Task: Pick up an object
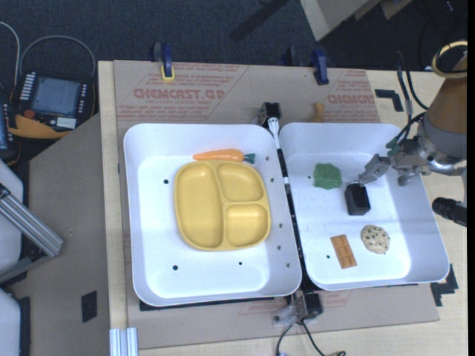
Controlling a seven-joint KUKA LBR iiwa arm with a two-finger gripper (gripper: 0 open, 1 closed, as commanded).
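Note:
The right bin [415,269] holds a green leafy piece [326,176], a small black block [357,199], a speckled cookie [375,239] and a tan cracker bar [342,251]. My gripper [385,175] hangs over the right part of this bin, just up and right of the black block and right of the green piece. Its fingers [371,171] stand apart with nothing between them. The orange-banded wrist [449,106] rises at the right edge.
The left bin [148,273] carries a yellow divided plate [221,203] with an orange carrot [220,155] lying just behind it. A black clamp [272,113] sits where the bins meet at the back. A cable [404,95] trails beside the arm.

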